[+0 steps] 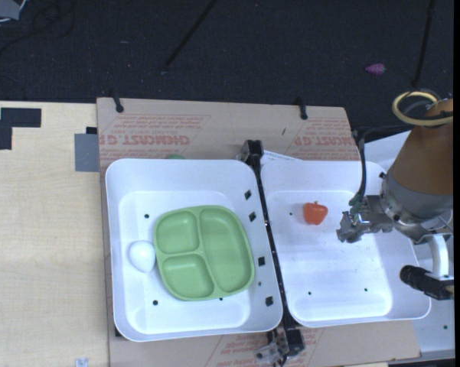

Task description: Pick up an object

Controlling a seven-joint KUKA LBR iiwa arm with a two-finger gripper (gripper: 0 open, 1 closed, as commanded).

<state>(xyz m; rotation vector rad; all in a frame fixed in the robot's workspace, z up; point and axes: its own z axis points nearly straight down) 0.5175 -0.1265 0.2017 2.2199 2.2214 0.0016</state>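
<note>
— What's the biggest thing in view?

— The table [38, 228], pale wood, with a sheet of brown cardboard [214, 132] laid over it. On the cardboard sit two shallow white bins side by side, the left bin [126, 197] and the right bin [352, 297], their inner rims meeting at a dark divider.

— And the arm?

— The arm [425, 167] comes in from the right, with its orange band above a grey wrist, and hangs over the right edge of the right bin. A black cable [362, 167] runs down along it.

— What lies in the bins?

— In the left bin, a green plate [203, 252] with three compartments, tilted a little. A small white ball [142, 255] rests touching the plate's left edge. In the right bin, a small red pepper [315, 213] with a green stem lies on the bare floor, in the upper left part.

— Where are the jaws relative to the pepper?

— The jaws [350, 228] are just right of the pepper and slightly lower in the view, near it but apart. Nothing sits between them. Whether they stand open or closed I cannot tell; the metal parts blur together.
</note>
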